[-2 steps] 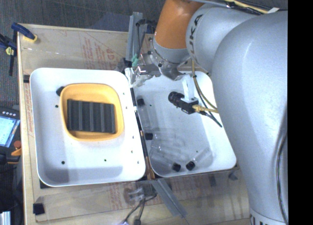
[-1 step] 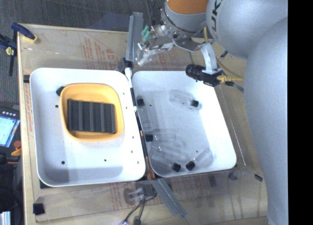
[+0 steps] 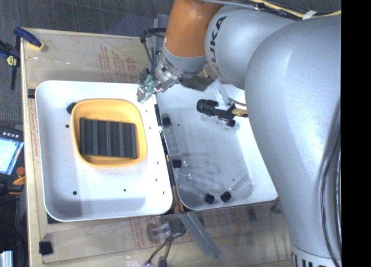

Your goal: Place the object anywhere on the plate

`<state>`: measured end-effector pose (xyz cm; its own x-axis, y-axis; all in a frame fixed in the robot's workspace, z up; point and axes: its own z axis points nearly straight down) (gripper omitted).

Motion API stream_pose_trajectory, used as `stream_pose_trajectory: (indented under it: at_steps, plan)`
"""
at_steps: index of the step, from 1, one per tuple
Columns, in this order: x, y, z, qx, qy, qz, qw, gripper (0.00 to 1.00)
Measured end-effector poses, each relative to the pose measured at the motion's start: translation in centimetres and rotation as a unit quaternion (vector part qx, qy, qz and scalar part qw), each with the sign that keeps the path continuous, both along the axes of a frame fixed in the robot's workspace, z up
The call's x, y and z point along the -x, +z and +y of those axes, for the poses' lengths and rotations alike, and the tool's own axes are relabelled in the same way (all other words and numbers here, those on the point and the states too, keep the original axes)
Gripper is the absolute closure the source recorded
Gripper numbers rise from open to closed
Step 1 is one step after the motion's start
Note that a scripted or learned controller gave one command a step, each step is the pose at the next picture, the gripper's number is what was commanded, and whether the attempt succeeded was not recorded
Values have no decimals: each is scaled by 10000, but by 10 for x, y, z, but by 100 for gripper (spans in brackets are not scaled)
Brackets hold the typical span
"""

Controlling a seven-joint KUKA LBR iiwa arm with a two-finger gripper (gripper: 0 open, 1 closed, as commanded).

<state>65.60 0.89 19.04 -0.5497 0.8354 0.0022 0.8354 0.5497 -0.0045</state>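
Note:
A yellow, rounded-square plate [image 3: 108, 108] rests in the left white bin [image 3: 58, 196]. A dark grey ribbed rectangular block [image 3: 109, 137] lies flat on the plate's middle, with nothing touching it. My gripper [image 3: 145, 90] hangs over the back right corner of the left bin, just beyond the plate's far right corner and apart from the block. The view shows nothing held in it.
The right white bin [image 3: 255, 173] holds several small black pieces: one near its left wall [image 3: 166, 122], one lower [image 3: 177, 163], two at the front [image 3: 215, 197]. The big grey arm covers that bin's back and right side. A ridge divides the bins.

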Motion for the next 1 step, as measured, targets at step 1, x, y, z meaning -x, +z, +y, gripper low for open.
stream_pose_trajectory:
  at_steps: [1]
  plan:
    - [0, 0, 0, 2, -1, -2, 10000, 0]
